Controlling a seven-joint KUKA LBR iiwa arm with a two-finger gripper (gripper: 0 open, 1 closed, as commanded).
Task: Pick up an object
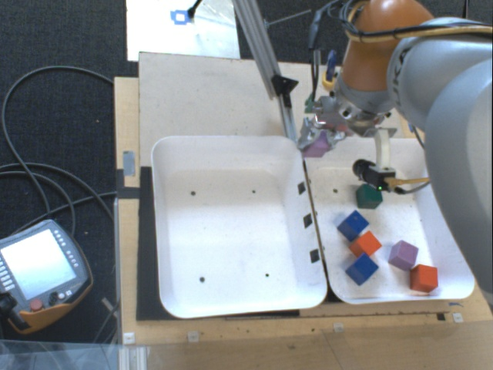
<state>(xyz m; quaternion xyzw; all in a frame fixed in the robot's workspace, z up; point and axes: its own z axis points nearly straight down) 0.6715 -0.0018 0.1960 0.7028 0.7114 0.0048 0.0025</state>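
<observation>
Camera view: you are looking down at a slant on two white bins side by side, with the arm [431, 60] coming in from the right.
Arm: its grey body covers the upper right and hides the far right rim of the right bin [443, 284]; the orange band sits above the wrist.
Gripper [317, 139]: you see it over the far end of the divider between the bins, just at the right bin's back left corner.
Jaws: you cannot tell from this angle whether they are parted or closed; the wrist body and cabling crowd the fingers.
Mauve object [314, 146]: a small pale purple shape sits right at the gripper tip. You cannot make out whether it is gripped or merely behind the tip.
Left bin [177, 284]: white floor with a few dark specks.
Right bin contents: a green block [370, 198] near the back, partly crowded by a black-and-white fixture with a green light just above it; a blue block [353, 225]; an orange block [367, 243] touching it; a second blue block [361, 268] just in front; a purple block [404, 255]; a red block [424, 277] near the front right.
Pendant [38, 272]: a grey handheld unit lies on the floor at your lower left, cut off by the frame edge.
Pole [258, 41]: a metal rod slants down to the bins' back edge.
</observation>
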